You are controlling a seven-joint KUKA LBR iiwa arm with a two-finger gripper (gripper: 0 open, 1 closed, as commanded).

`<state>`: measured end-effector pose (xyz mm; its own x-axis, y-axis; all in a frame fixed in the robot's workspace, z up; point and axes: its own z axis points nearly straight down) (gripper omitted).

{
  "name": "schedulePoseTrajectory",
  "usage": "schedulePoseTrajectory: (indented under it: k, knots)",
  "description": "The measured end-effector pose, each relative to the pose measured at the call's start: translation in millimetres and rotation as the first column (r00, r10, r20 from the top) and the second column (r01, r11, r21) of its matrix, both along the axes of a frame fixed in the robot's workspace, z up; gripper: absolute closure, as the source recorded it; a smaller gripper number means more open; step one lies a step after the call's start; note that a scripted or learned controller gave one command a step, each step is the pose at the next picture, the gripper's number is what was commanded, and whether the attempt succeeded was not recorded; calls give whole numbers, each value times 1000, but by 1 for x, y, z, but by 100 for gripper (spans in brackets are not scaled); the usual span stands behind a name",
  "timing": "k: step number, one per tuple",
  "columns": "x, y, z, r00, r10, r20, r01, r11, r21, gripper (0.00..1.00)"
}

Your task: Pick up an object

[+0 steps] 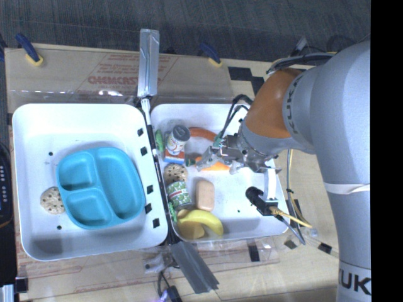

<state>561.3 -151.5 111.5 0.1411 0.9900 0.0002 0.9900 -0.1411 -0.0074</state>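
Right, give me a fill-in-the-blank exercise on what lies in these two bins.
1. The blue divided plate lies in the ____ bin.
2. The cookie beside that plate sits on its ____ side.
3. The banana lies at the right bin's ____ edge.
4. The gripper hovers over the ____ bin.

Missing words: left; left; near; right

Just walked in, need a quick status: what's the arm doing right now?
The arm's gripper is down in the right bin, over an orange carrot-like piece, among a banana, a bottle and a tan block. Nothing visibly held. The left bin holds a blue tray and a cookie.
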Motion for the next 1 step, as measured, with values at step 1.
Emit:
schedulePoseTrajectory:
  k: [1]
  knots:
    - [57,-42,-20,997,73,5,-73,997,-1,0]
